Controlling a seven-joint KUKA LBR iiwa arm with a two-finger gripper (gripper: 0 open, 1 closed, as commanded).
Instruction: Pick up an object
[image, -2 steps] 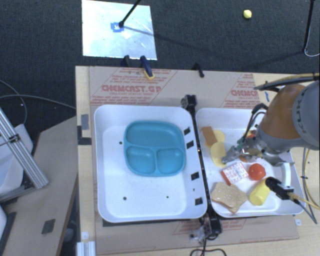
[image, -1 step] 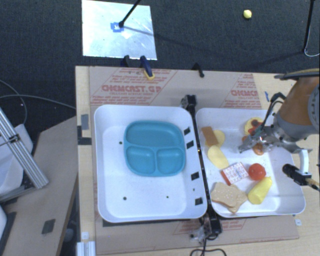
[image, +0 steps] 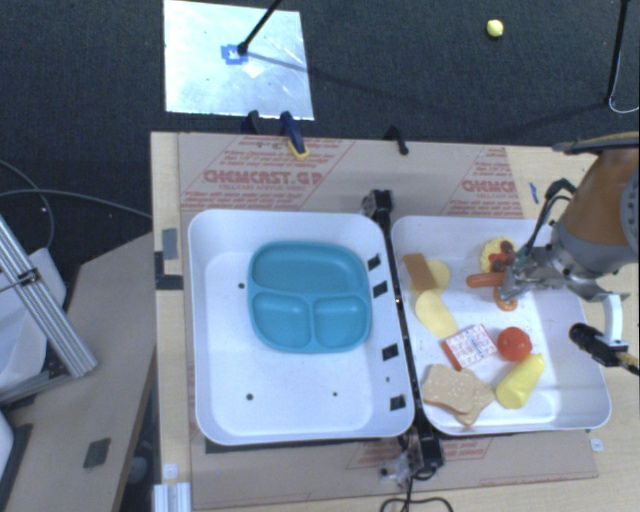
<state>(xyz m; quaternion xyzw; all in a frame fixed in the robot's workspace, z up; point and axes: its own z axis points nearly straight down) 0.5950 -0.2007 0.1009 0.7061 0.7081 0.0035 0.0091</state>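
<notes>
Two shallow white bins sit side by side on a cardboard-covered bench, seen from above at a slant. The left bin (image: 215, 400) holds a blue divided plate (image: 307, 297) near its centre.

The right bin (image: 580, 400) holds toy food. From the bin's centre: an orange-brown block (image: 420, 271) at approx. 10 o'clock, with a pale yellow oval piece (image: 435, 313) just below it; a red-and-white packet (image: 470, 345) near centre; a red tomato (image: 514, 343) just right of the packet; a slice of bread (image: 457, 391) at approx. 7 o'clock; a yellow bottle-like piece (image: 520, 381) at 5 o'clock, touching the bread's right edge. A yellow item (image: 494, 252) lies at 12 o'clock, with a red-orange sausage (image: 483, 281) just under it.

The grey arm w/ orange band (image: 605, 200) comes in from 3 o'clock. Its gripper (image: 510, 287) is low over the sausage's right end; can't tell if it's spread or closed, or if anything is gripped.
</notes>
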